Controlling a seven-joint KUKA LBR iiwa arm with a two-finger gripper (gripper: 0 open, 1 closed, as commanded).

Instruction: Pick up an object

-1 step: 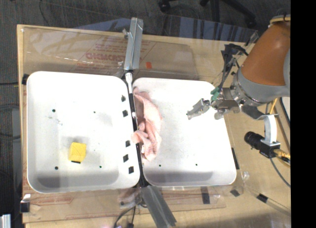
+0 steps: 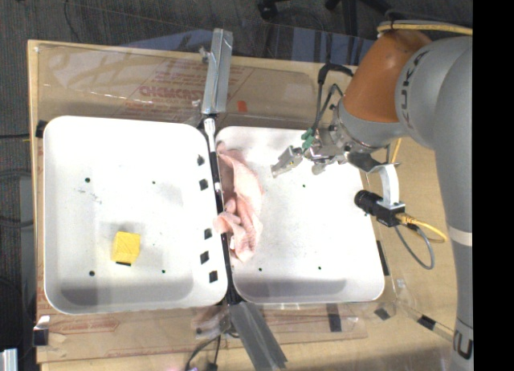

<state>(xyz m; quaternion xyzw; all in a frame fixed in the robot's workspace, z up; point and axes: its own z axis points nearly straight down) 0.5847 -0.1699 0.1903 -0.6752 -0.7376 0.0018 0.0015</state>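
Your gripper [image 2: 299,158] hangs over the upper part of the right bin [image 2: 321,281], its metal fingers pointing toward the divider. You can see two slim tips spread slightly apart with nothing between them.

Just beyond the fingertips, toward the divider, lies one pink cloth [image 2: 239,205]. It is soft and crumpled, a long rumpled strip draped against the bin's left wall, running from level with the tips down toward the near edge. It is close to the jaws but apart from them.

Well away from the jaws, in the left bin [image 2: 72,144], sits one small yellow block [image 2: 127,247], squarish and spongy-looking, near that bin's front.

You have two smooth, shallow white bins with rounded corners, side by side on a wooden bench [image 2: 120,72].
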